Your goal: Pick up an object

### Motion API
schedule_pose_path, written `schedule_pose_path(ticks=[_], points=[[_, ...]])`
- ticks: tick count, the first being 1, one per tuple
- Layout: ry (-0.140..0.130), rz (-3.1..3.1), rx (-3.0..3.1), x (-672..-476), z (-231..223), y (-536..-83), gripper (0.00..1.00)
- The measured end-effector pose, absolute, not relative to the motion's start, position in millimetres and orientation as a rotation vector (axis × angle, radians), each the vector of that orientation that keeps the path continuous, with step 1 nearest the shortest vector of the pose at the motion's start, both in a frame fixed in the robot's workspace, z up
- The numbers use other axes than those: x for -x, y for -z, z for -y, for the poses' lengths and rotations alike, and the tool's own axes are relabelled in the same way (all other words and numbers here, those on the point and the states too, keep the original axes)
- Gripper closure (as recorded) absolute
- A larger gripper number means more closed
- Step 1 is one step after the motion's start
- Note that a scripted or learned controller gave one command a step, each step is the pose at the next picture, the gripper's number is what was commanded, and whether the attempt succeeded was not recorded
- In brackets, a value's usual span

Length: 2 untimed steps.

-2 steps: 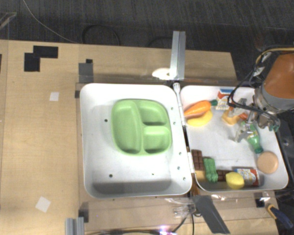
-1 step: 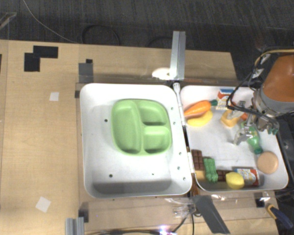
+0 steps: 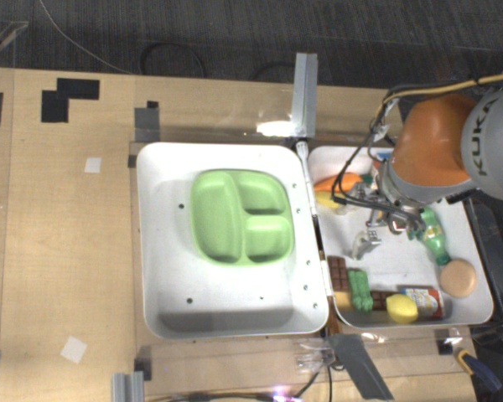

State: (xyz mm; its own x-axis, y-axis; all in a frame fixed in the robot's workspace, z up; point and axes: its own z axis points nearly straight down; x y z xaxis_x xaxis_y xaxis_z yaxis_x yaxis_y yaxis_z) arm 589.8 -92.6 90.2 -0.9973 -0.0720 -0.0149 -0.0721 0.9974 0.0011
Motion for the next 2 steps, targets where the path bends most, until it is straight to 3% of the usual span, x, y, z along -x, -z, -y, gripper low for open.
schedule_pose_path(ticks=[1, 2], points=[[0.002, -3.123, 0.062, -555.5, 104.3, -90.8, 0.0], [0.0, -3.165, -0.057, -651.5, 95.3, -89.9, 0.0]])
